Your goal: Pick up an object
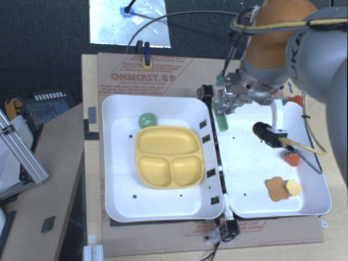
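Gripper (224, 103) over green stick (221, 122); right bin (251, 170) edge

Grey arm (321, 48) reaches from the right, end effector (227, 103) pointing down.

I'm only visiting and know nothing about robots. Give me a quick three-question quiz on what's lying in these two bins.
1. Where does the yellow divided plate lie? A: the view's left bin. B: the view's right bin. C: outside both.
2. True or false: the brown biscuit and the small yellow piece lie side by side in the view's right bin.
3. Fill in: the plate has ___ compartments.
Key: 1 A; 2 true; 3 three.
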You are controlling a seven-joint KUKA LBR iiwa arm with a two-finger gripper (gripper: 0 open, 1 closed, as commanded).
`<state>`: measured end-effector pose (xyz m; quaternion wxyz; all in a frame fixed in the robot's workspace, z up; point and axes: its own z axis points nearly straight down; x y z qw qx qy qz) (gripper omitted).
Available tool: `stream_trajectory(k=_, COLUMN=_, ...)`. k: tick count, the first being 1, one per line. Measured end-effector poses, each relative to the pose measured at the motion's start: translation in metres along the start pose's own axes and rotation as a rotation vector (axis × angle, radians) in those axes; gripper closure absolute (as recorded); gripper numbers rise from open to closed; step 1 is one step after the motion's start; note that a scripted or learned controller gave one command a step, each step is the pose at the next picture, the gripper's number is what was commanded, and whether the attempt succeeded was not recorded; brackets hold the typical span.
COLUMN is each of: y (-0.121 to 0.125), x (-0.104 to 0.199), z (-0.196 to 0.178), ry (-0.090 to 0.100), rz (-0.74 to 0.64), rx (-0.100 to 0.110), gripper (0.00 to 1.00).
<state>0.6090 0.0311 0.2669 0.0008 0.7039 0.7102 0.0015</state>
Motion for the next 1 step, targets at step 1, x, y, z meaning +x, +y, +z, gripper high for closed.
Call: stream_trajectory(k=1, y=0.0113, x=0.0474, z=0.031, ry=0.0, rz=0.0, rx=0.004, gripper=1.0)
